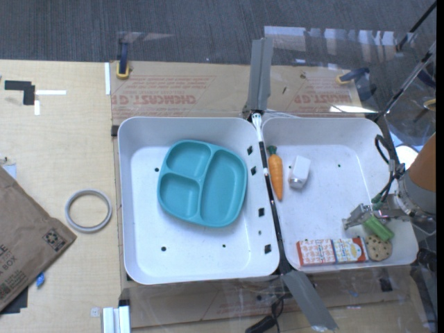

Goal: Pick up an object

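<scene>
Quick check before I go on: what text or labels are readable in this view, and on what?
"CHEMCAST GP", red, upside down: brown sheet behind the left bin.
Similar red print: sheet behind the right bin; blurred.
"BOX": cardboard at the left edge.
Printed packet in the right bin: too small to read.

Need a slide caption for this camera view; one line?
Gripper low in right bin near green item; carrot by divider; teal plate in left bin.
</scene>
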Controlling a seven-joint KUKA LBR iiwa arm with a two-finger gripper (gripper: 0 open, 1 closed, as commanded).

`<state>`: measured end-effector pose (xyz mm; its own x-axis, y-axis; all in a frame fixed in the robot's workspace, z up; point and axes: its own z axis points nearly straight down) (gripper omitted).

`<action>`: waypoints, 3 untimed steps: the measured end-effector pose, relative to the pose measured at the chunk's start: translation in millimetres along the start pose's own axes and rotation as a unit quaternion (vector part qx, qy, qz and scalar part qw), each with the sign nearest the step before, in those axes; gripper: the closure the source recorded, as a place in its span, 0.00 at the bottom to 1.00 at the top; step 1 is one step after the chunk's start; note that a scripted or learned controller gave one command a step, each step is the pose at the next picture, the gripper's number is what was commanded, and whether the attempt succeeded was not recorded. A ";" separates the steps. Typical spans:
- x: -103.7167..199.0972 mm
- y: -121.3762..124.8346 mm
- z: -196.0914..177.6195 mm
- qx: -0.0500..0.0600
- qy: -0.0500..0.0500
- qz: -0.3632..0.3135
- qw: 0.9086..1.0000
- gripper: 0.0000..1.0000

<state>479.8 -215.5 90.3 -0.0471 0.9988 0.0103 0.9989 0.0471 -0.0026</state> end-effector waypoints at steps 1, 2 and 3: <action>-2.5 -0.6 -6.5 0.001 -0.002 0.002 1.000 1.00; 22.0 9.7 -22.4 0.000 -0.005 0.225 0.974 1.00; 83.5 77.6 -93.5 0.001 -0.006 0.222 0.975 1.00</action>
